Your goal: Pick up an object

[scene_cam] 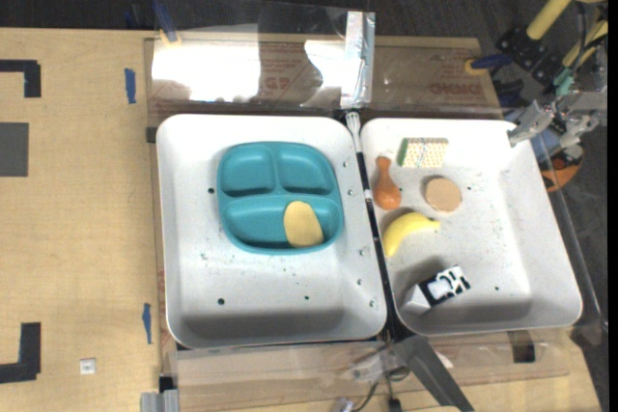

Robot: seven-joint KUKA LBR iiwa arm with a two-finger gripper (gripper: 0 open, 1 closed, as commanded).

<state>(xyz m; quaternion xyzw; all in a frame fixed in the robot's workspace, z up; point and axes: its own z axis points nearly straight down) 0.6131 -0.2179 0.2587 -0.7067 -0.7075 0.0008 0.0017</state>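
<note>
L bin (183,236): teal divided tray (280,196), w/ a yellow oval piece (303,225) in its front-right compartment. R bin (541,256): orange carrot-like piece (386,185) by the L wall, green-edged speckled sponge (425,151) near the back, tan disc (444,195) mid-bin, banana (407,230) just in front of carrot, black-and-white item (439,288) at front — all loose, none held. Gripper (552,118) at R bin's back-right corner, off to the side of the items; fingers' spread — cannot tell.

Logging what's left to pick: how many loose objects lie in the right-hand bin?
5: orange piece by the left wall, sponge at the back, tan disc mid-bin, banana, black-and-white item in front.
</note>
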